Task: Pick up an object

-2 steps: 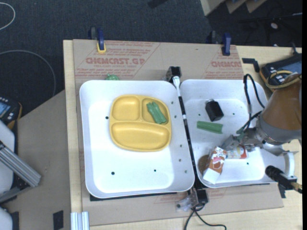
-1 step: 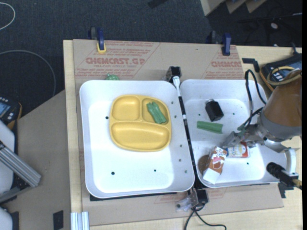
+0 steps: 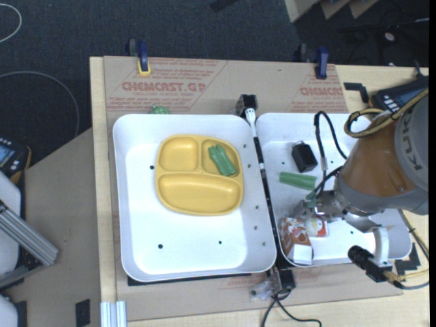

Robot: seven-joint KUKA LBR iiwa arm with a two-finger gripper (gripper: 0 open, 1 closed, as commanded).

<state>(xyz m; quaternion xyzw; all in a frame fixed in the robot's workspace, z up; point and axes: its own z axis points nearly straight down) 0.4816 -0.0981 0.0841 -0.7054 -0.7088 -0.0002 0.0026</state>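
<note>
Target candidate: red-and-white packet (image 3: 298, 236), lying in right bin (image 3: 272, 131), front-left corner, touching or nearly touching the bin's near wall. Looks like a crinkled wrapper or pouch w/ a white tab at its lower end. Judged light, soft, deformable, prob. slippery film surface; will buckle rather than resist. Best grasp pt: across the narrow width near mid-body, where material bunches; avoid the flat edge against the bin wall, since fingers may not get under it.

Gripper (image 3: 315, 210) sits directly above/at the packet's upper right edge, pointing down-left. Finger state: can't tell; the wrist and cabling obscure the tips, and no obj. is visibly between them. No confirmed hold.

Other objs. in right bin: green stick (image 3: 297, 179), lying roughly horizontal just above the gripper zone, near but apart from the packet; stiff-looking, light, easy to pinch across its short axis. Black block (image 3: 304, 157) further back, tilted, compact and rigid; well apart from the packet.

Arm (image 3: 385, 172) enters from the right, grey body w/ orange band, covering much of the right bin's rear-right area. Black cable loops over it.

Left bin (image 3: 136, 203) holds a yellow divided tray (image 3: 197, 193), three compartments. Green item (image 3: 222, 160) lies in the upper-right compartment. Not near the gripper.

Risk: thin packet slips or folds out of pinch; bin wall limits approach.
</note>
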